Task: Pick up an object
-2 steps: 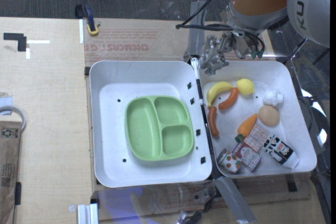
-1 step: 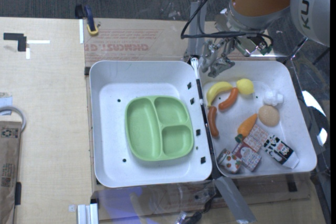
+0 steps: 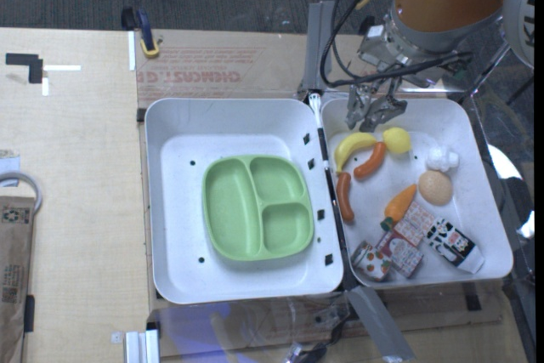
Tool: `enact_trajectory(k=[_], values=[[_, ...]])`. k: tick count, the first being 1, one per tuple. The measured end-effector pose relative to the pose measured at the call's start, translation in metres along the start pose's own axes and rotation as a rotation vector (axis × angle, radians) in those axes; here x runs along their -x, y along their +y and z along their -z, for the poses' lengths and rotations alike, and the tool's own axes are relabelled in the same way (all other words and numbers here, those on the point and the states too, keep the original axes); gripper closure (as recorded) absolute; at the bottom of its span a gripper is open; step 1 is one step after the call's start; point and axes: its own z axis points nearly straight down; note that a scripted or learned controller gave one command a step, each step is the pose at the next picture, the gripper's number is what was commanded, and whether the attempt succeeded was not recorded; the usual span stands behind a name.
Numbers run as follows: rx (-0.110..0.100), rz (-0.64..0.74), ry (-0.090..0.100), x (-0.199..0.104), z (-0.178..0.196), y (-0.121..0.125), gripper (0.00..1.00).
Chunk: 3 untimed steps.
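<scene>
From the camera view, I have the grey arm with its orange band reaching in over the far edge of the right-hand shallow white bin [image 3: 476,132], and the two-finger pincer [image 3: 374,110] hangs at that bin's far-left corner; its dark fingers look spread a little with nothing between them, so I read it as released and grasping nothing. The nearest candidate is the curved yellow plastic banana [image 3: 350,149], lying just beside and slightly nearer to me than the pincer, along the bin's left side; its long axis runs roughly left to right with a bend, so I judge a short drop toward the near edge would put the fingers across it. Touching it is an orange-red toy sausage [image 3: 369,160], lying on a slant, and just right of that a small yellow lemon-shaped fruit [image 3: 396,140]. A second red sausage [image 3: 344,195] lies lengthwise against the bin's left wall. Counting the rest: one white knobbly piece [image 3: 440,158], one tan egg-like ball [image 3: 435,188], one orange toy carrot [image 3: 399,205], one black-and-white carton [image 3: 452,244] at the near-right corner, and what I take for two or three small printed packets [image 3: 398,246] by the near edge; they overlap and I cannot separate them surely. The left-hand white bin [image 3: 170,183] holds one pale green three-compartment plastic tray [image 3: 257,207], well apart from the pincer. Both bins sit on the light wooden table [image 3: 68,183].
</scene>
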Motion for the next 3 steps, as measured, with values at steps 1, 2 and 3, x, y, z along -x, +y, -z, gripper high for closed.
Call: enact_trajectory(k=[1, 2, 3], values=[[0.004, 0.453, 0.001, -0.033, -0.006, 0.048, 1.0], [0.006, 0.602, 0.001, -0.01, -0.032, 0.107, 1.0], [0.003, 0.81, -0.002, -0.04, 0.014, 0.024, 1.0]])
